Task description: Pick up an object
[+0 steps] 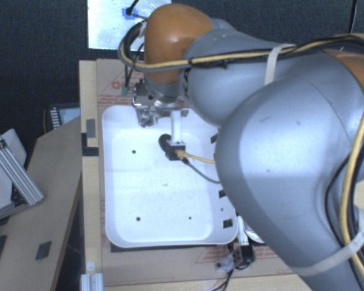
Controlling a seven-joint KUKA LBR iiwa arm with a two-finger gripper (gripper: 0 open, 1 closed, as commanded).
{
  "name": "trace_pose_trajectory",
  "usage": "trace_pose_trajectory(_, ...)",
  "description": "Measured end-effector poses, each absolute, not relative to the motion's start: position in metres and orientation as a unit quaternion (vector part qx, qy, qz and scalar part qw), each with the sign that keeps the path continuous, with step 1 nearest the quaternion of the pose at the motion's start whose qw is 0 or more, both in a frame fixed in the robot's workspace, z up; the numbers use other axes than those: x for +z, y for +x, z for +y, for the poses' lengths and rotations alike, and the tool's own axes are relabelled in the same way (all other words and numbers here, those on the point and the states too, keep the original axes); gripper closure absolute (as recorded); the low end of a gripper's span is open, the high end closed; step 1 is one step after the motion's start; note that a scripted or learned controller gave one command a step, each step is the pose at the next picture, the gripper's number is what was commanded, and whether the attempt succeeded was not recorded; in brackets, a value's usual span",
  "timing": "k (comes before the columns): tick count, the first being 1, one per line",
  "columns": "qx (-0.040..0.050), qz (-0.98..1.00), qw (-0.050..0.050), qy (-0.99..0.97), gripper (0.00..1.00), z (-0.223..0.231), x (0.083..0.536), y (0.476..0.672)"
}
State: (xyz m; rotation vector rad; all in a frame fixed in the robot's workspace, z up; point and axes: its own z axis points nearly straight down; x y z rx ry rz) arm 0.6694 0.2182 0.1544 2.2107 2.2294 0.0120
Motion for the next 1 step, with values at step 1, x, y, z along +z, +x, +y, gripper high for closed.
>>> trace_pose_trajectory(1,0.0001,0.709,0.0,0.705,1.0,0.2349,0.1103,0.6684)
